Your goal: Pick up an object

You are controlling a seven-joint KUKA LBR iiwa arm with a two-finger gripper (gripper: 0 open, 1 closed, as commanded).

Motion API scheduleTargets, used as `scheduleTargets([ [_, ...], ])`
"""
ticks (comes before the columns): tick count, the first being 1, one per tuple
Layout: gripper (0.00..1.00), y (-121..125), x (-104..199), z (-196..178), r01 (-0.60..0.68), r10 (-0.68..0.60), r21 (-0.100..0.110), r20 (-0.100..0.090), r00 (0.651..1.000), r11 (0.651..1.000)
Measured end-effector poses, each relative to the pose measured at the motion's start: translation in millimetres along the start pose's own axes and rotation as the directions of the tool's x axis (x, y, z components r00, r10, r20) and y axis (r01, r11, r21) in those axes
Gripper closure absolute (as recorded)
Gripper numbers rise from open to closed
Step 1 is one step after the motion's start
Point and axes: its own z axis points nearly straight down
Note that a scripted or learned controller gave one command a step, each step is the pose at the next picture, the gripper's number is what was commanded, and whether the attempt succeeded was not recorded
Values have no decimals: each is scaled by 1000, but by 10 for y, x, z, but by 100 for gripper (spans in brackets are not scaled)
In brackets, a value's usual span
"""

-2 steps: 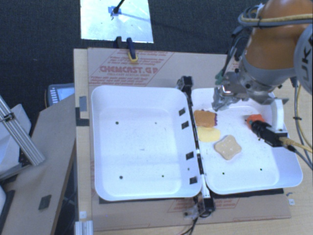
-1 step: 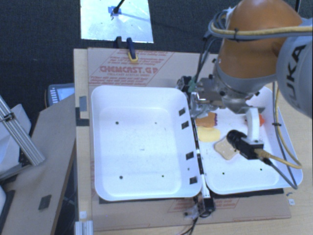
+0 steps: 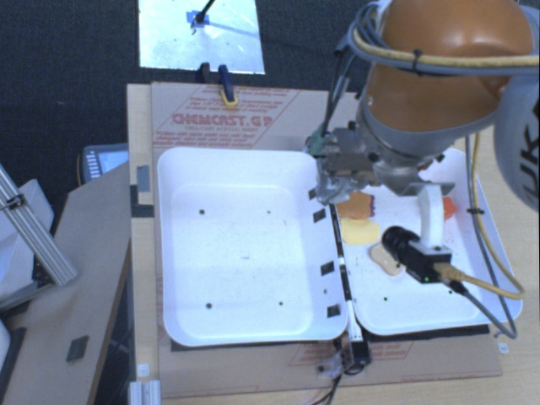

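From where I stand, the grey arm [image 3: 447, 66] leans in from the right with its big orange band uppermost. The gripper [image 3: 339, 188] hangs low over the near-left edge of the right bin [image 3: 422, 302], just by the seam where the two bins meet. Whether it is open or closed on anything I cannot tell, as its body hides the tips.

The pickable things all lie in the right bin, bunched close under the wrist. An orange-brown piece [image 3: 359, 205] sits just beside the gripper, lumpy and soft-edged. Touching it on the near side is a flat, pale yellow piece [image 3: 361, 233] with a rounded outline. A small tan piece [image 3: 386, 261], shaped like a biscuit, lies just beyond that, towards the middle of the bin. A red piece [image 3: 450, 207] peeks out further right, mostly hidden.

The left bin [image 3: 245, 251] stands alongside, white with a few dark specks. Both bins rest on a cardboard sheet [image 3: 228, 118] with red lettering, laid on the table [image 3: 527, 251], and a yellow-tipped clamp [image 3: 226, 91] grips its far edge
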Motion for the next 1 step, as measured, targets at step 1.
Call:
scheduleTargets([
  [1, 100, 16, -49, -1005, -5, 5, -7, 0, 1000, 1000],
])
